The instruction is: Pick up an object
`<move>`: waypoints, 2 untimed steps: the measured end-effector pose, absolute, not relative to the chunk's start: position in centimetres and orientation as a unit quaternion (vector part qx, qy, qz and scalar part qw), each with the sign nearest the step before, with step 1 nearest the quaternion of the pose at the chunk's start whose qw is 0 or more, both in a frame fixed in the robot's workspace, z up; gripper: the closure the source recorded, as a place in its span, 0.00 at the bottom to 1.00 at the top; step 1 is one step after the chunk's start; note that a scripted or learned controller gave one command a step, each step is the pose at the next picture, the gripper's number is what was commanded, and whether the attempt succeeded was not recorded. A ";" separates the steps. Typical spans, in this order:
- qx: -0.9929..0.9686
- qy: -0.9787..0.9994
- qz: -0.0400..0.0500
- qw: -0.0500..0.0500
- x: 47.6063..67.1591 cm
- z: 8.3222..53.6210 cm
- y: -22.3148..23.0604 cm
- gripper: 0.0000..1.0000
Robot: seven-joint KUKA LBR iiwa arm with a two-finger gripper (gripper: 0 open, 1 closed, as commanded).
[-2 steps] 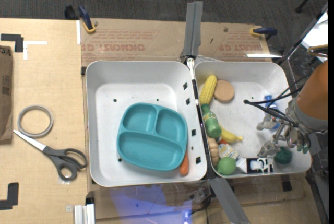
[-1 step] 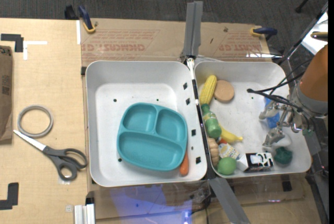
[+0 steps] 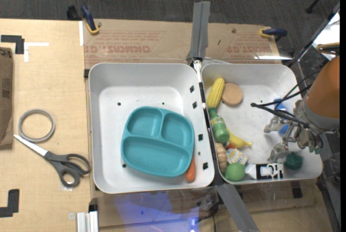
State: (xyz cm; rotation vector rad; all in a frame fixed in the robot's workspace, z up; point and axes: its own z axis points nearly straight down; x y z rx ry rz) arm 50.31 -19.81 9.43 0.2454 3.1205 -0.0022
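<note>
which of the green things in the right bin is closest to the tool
The dark green ball by the bin's near right corner, just below the tool; the other green items lie along the left wall.

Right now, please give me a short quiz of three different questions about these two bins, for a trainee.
1. True or false: the teal divided plastic plate lies in the left white bin.
2. The yellow toy corn cob touches which thing: A) round tan cookie, B) steel scissors with grey handles, C) grey tape ring?
3. What lies against the plate's lower right edge?

Key: 1 true; 2 A; 3 a small orange carrot.
</note>
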 end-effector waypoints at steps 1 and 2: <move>0.101 0.995 -0.003 0.018 48.8 9.9 -19.2 0.00; 0.056 0.998 0.000 0.002 53.3 9.3 -22.1 0.00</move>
